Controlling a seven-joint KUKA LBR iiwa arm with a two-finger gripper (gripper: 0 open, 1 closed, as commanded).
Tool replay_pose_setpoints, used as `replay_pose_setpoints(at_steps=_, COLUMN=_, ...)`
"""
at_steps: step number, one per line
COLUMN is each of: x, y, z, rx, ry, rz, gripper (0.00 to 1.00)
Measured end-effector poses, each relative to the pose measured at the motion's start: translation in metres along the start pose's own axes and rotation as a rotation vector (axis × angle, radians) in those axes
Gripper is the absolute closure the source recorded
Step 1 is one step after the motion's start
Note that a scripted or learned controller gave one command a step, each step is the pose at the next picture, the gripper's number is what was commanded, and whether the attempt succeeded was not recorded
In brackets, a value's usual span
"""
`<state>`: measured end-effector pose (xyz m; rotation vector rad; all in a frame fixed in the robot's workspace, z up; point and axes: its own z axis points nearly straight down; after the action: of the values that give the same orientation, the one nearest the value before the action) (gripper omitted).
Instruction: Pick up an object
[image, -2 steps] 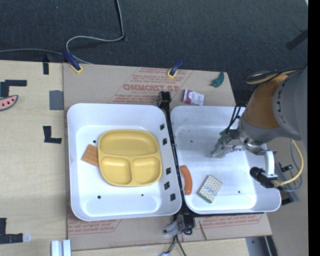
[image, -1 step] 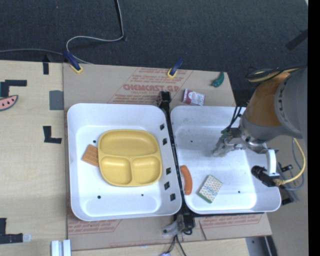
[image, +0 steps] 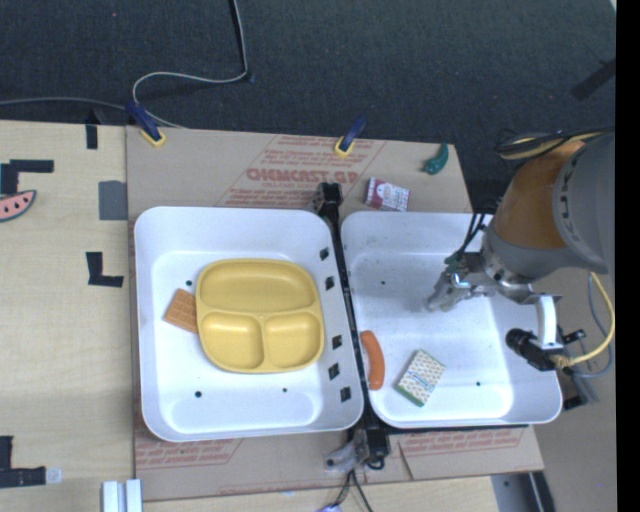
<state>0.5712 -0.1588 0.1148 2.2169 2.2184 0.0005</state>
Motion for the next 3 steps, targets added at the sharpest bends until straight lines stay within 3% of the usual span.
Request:
replay_pose_setpoints(at_steps=1, x=0.000, y=0.000, z=-0.009, rx=0.001, ry=0.000, rz=-0.001, gripper=1.00)
replay_pose_setpoints(at_steps=2, x=0.000, y=0.000, z=-0.009, rx=0.001, ry=0.000, rz=-0.001, gripper=0.00)
replay_pose_setpoints(at_steps=3, x=0.013, y=-0.008, z=0.028, rx=0.001, ry=0.001, rz=0.001, gripper=0.00)
